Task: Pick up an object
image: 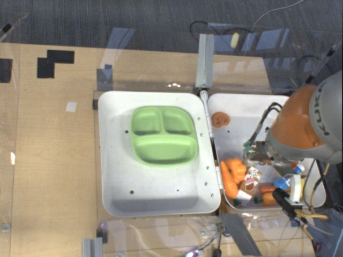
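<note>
Your gripper [256, 155], state untellable, hovers over the right bin's [241, 105] clutter at 5 o'clock; nothing visibly lifted.

A single fixed camera is mounted above the tabletop [48, 159] and is directed downward at a slant. The far edge of the tabletop is seen near the top of the frame, with dark carpeted floor [134, 9] recorded beyond it; the near edge is cut off at the bottom. Both white bins are taken in from a moderate height: the left bin [115, 197] is fully framed around the centre, while the right bin [241, 103] is placed toward the right side and is partly covered by the arm [305, 122], which is seen entering from the right. Reflections from a transparent panel are noted across the view.
</note>
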Controlling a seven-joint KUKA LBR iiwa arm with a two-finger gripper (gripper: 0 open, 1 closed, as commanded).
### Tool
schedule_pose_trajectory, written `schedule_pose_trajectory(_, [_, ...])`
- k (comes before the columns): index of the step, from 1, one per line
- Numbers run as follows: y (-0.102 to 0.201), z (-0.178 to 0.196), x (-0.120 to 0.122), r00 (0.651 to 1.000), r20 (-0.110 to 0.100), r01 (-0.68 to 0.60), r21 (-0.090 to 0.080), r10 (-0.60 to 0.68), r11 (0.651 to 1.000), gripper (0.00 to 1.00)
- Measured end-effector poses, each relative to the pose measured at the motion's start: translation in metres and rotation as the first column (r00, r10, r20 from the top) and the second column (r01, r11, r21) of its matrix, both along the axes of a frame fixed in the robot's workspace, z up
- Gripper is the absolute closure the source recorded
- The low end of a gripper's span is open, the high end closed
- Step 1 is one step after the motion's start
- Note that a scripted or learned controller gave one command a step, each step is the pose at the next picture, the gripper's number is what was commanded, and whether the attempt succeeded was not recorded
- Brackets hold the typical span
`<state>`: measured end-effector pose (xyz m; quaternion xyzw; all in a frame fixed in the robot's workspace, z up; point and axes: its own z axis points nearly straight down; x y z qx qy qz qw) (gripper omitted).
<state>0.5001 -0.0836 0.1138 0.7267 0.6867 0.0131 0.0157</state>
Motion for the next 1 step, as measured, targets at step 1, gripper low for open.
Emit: schedule_pose_trajectory(1, [-0.0004, 0.0001, 0.0000, 1.000, 0.000, 0.000, -0.001, 0.000, 1.000, 0.00])
